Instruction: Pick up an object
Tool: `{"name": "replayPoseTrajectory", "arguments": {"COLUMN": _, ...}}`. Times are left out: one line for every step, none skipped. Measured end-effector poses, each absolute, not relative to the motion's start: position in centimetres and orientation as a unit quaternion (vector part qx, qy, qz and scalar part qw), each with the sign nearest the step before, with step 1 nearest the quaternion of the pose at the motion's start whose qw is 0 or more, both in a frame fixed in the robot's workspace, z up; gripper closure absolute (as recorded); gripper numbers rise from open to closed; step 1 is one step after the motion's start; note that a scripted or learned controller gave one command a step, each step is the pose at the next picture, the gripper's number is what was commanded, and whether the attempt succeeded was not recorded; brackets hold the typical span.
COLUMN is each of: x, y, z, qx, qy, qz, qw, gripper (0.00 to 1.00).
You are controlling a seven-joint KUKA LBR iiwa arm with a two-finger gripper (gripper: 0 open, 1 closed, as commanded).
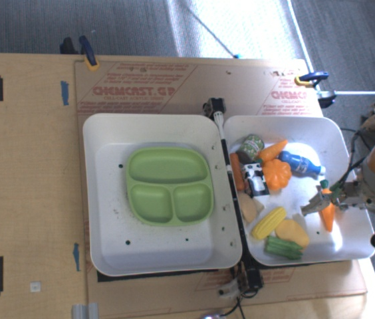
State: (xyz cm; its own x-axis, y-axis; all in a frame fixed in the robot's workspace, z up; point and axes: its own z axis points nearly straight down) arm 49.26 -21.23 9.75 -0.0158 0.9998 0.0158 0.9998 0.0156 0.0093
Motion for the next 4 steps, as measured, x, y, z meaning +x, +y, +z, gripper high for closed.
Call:
{"name": "replayPoseTrajectory", "arguments": {"x": 49.26, "y": -21.23, "z": 9.75, "qx": -0.702, "qy": -0.713, "qz": -0.0089, "qw": 0.002, "gripper": 0.0}}
{"name": "replayPoseTrajectory", "arguments": {"x": 49.26, "y": -21.23, "z": 9.75, "qx": -0.702, "qy": -0.713, "qz": -0.0088, "qw": 0.002, "gripper": 0.0}}
{"name": "replayPoseTrajectory", "arguments": {"x": 49.26, "y": -21.23, "z": 9.75, "qx": -0.702, "qy": -0.713, "qz": -0.0088, "qw": 0.002, "gripper": 0.0}}
{"name": "replayPoseTrajectory", "arguments": {"x": 49.26, "y": -21.23, "z": 9.75, "qx": -0.702, "qy": -0.713, "qz": -0.0088, "qw": 0.002, "gripper": 0.0}}
